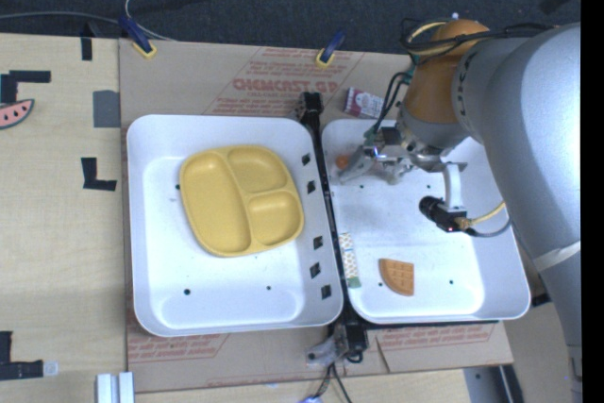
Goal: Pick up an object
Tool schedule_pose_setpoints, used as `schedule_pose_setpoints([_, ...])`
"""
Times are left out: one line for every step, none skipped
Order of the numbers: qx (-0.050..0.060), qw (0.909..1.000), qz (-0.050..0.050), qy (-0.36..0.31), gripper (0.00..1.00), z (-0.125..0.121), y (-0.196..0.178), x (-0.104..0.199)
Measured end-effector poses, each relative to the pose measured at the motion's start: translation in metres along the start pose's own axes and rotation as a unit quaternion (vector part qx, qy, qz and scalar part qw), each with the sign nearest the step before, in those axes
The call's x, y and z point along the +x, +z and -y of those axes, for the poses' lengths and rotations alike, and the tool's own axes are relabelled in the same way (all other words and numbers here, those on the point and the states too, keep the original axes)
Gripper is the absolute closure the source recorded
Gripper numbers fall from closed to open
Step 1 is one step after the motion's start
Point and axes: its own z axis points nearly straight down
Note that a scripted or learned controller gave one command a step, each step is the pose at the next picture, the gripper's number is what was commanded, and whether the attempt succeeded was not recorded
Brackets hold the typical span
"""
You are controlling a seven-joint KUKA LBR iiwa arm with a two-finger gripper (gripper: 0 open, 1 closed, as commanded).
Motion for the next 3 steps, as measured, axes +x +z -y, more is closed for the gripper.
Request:
schedule_pose_setpoints([0.0, 1.0, 0.0, 0.0, 1.0, -0.0001, -0.0096, -0.0001])
schedule_pose_setpoints([0.0, 1.0, 0.0, 0.0, 0.0, 0.0, -0.0095, -0.0001])
schedule_pose_setpoints([0.001, 1.0, 0.0, -0.001, 1.0, 0.0001, -0.0188, 0.0004])
